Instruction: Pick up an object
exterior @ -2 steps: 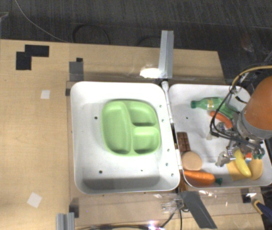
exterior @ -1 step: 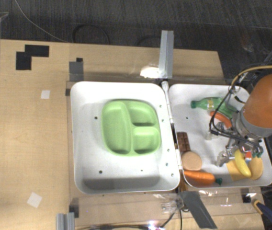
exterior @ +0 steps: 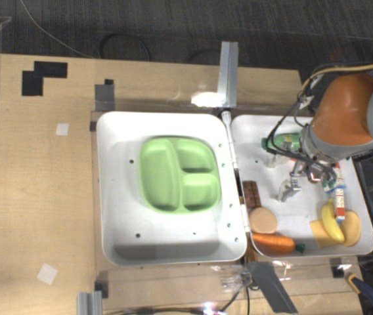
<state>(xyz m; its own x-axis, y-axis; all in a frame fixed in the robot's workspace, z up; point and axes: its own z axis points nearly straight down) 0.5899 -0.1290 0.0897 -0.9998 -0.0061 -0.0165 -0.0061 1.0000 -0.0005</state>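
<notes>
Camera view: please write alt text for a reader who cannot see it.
A grey arm's pincer hangs over the right bin, which holds a carrot, a banana and other small items. The left bin holds a green divided plate.

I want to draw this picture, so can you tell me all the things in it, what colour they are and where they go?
left bin: 1, white, left half of the bench
divided plate: 1, green, middle of the left bin
right bin: 1, white, beside the left bin
carrot: 1, orange, near edge of the right bin
round piece: 1, tan, just above the carrot
brown block: 1, dark brown, by the right bin's left wall
banana: 1, yellow, near right corner of the right bin
small tube: 1, white with red and blue, above the banana
arm: 1, grey with orange band, over the right bin
gripper: 1, metal, low over the right bin's floor
</notes>
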